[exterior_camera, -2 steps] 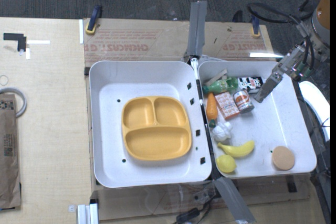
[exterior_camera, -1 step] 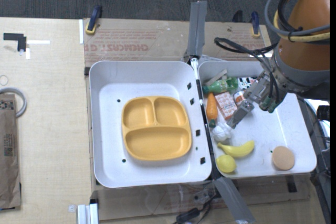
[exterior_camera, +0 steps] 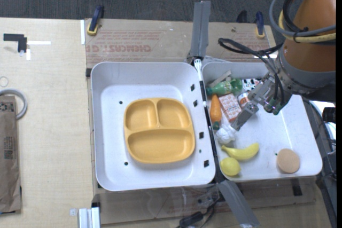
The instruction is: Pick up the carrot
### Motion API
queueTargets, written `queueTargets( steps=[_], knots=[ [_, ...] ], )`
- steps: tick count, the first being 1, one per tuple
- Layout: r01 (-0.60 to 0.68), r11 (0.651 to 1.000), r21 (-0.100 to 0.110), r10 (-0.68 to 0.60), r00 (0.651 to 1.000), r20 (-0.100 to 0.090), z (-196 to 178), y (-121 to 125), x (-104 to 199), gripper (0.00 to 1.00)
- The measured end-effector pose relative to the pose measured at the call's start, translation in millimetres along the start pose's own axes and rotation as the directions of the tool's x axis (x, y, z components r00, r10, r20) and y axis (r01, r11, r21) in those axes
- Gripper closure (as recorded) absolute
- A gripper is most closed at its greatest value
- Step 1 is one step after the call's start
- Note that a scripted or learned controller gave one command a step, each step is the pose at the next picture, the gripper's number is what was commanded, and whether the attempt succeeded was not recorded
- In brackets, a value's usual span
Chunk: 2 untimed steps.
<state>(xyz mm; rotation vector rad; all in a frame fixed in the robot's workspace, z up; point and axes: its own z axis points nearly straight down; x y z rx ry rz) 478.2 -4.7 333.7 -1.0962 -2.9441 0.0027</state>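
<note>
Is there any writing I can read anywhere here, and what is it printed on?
"CHEMCO7...", red print seen upside down, on the cardboard sheet behind the bins; the rest of it is too blurred to read.
Print on the brown paper bag: too small to read.
Print on the red-and-white packet: blurred.

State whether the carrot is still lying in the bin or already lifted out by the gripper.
Still in the bin. The carrot lies against the right bin's left wall, apart from the gripper, which hovers beside it.
</note>
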Motion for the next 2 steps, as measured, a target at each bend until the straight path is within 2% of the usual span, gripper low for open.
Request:
queueTargets(
  steps=[1, 2],
  knots=[
    [-0.198, 0.98, -0.001, 0.198, 0.98, 0.001, -88, -7, -18, 0.0],
    [-0.078, 0.997, 0.0, 0.078, 0.997, 0.0, -2, -21, -18, 0.0]
  ],
)
